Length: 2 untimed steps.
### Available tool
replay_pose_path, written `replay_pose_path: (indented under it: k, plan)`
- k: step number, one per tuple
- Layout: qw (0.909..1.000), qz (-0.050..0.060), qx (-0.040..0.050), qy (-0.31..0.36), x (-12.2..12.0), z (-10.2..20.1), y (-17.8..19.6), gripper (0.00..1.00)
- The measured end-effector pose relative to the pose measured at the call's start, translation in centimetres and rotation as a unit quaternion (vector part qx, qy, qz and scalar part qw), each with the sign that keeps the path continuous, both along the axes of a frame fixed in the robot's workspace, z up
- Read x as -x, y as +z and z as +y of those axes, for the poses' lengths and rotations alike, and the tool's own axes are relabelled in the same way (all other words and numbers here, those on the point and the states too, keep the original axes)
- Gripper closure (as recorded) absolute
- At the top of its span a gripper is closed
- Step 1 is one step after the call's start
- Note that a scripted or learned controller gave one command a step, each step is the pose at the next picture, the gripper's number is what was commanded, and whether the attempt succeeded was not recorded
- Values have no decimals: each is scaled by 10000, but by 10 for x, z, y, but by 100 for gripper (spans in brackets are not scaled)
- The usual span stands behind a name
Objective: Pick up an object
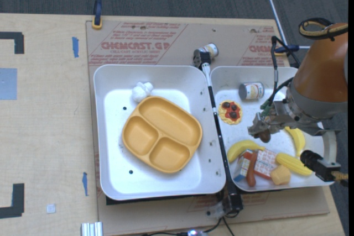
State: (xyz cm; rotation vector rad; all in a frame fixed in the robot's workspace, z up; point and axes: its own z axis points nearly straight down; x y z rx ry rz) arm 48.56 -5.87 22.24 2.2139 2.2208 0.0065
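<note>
My tool hangs low in the right bin, above a banana; whether it's spread or pinched, I can't tell. Nearby: a small pizza, a can toward the far wall, a carton, sausage and another banana at the near edge. The left bin carries a yellow divided plate.

Glossy yellow plastic divided tray in smooth white bin; matt wooden bench
</note>
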Motion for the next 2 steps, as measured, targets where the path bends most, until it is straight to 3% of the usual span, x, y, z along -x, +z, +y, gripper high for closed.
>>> replay_pose_path:
  k: [2]
  plan:
    - [10000, -34, 10, 16, -3, 0, 21, 100]
